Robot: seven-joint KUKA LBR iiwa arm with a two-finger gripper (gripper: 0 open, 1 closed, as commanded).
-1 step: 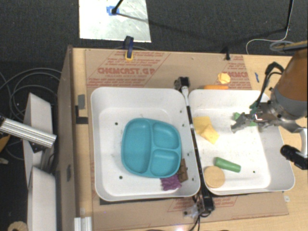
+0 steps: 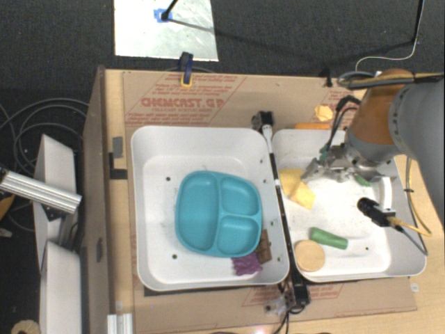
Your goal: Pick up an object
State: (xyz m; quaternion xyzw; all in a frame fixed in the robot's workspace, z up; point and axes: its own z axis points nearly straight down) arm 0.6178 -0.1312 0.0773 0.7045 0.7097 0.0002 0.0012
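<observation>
Plate [image 2: 219, 214] of glossy teal plastic lies in shallow white bin [image 2: 156, 179].

In the white bin on the view's left [image 2: 149, 186], a turquoise divided plastic plate [image 2: 219, 214] fills the middle, leaving bare floor along the far and left walls. In the other white bin [image 2: 407, 256], yellow chunks [image 2: 297, 188], a green cylinder [image 2: 328, 239] and a round tan disc [image 2: 309, 255] crowd the divider side. Its centre lies open. The grey arm [image 2: 410, 124] overhangs its far end.
</observation>
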